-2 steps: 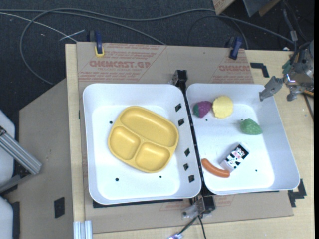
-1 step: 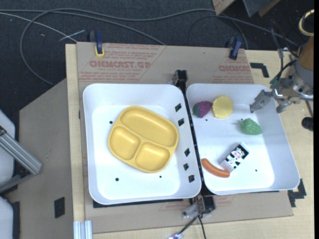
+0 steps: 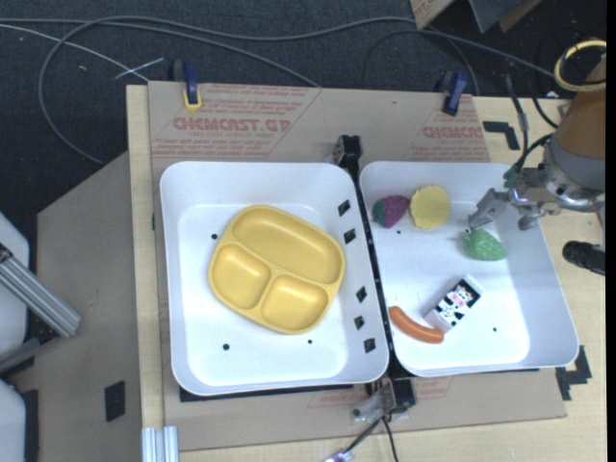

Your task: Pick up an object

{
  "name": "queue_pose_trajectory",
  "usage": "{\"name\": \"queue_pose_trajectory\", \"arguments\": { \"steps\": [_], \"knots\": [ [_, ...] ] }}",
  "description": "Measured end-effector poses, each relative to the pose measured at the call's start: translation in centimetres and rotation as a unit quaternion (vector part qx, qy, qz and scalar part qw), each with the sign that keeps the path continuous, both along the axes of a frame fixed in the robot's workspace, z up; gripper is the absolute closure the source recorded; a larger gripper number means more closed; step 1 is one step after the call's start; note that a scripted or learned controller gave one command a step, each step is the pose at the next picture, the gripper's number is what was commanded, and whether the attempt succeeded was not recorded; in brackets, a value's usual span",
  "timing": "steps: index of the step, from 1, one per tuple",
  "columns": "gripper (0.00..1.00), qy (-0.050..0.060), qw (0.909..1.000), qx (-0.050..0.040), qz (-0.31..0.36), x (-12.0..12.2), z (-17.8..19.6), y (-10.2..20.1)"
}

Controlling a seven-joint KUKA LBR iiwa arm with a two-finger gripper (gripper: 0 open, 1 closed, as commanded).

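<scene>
The bench [image 3: 96, 287] was bare brownish board, with dark carpet and loose cables behind it. The left bin [image 3: 183, 258] held a yellow plastic tray [image 3: 277, 268] with three compartments.

In the right bin [image 3: 539, 306] sat a purple lump [image 3: 391, 210], a yellow ball [image 3: 430, 207], a green lump [image 3: 483, 245] (all looked soft and rounded), a black-and-white cow toy [image 3: 455, 303] and an orange hot dog [image 3: 416, 324]. The hot dog lay near the front edge, long axis running upper left to lower right, touching the cow.

The gripper [image 3: 507, 210] hung over the back right corner just above the green lump, fingers spread, nothing between them.
</scene>
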State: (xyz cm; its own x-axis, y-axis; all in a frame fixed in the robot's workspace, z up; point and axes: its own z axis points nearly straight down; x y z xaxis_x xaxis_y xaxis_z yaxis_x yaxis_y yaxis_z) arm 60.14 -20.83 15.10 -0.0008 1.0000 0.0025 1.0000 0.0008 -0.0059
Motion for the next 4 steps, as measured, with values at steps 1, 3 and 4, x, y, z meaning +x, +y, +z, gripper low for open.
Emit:
{"name": "queue_pose_trajectory", "arguments": {
  "steps": [1,3,4],
  "knots": [
    [0.0,0.001,1.0,0.0002,0.0,0.3,-6.3,0.1],
    [1.0,-0.006,1.0,-0.002,0.0,-0.3,0.7,0.4],
    [1.0,-0.007,1.0,-0.0027,0.0,0.8,6.5,-0.1]
  ]
}}
